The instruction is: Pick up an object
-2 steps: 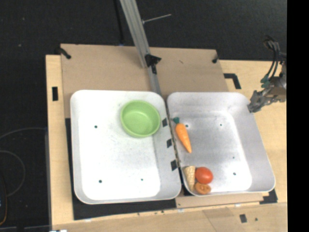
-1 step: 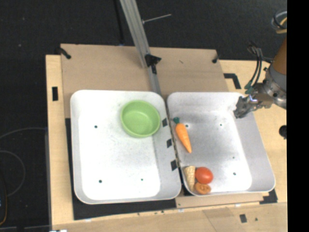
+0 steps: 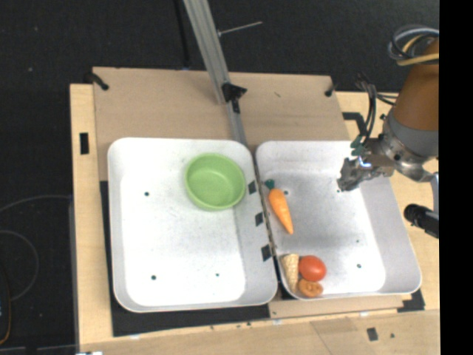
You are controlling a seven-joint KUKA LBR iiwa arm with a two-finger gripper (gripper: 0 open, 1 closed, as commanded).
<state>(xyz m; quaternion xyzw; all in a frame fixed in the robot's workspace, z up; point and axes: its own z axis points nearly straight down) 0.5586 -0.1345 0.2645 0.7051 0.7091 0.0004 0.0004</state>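
Nearest the camera, a tomato [image 3: 312,268] lies in the right bin's [image 3: 384,272] front-left corner, touching a pale food piece [image 3: 290,268] and a brown item [image 3: 310,289]; a carrot [image 3: 280,210] lies farther back along the left wall. The arm [image 3: 418,102] reaches in from the right, wrist angled down-left, with the gripper [image 3: 348,179] above the bin's rear right floor, gripping nothing visible. A green bowl [image 3: 215,182] sits toward the rear of the left bin [image 3: 148,272].

Two shallow white rectangular bins [image 3: 133,220] [image 3: 384,242], one round light-green plastic bowl [image 3: 215,182], one orange toy carrot [image 3: 280,209], one red toy tomato [image 3: 312,268], one pale tan bread-like piece [image 3: 290,268], and one small brown-orange lump [image 3: 310,288].
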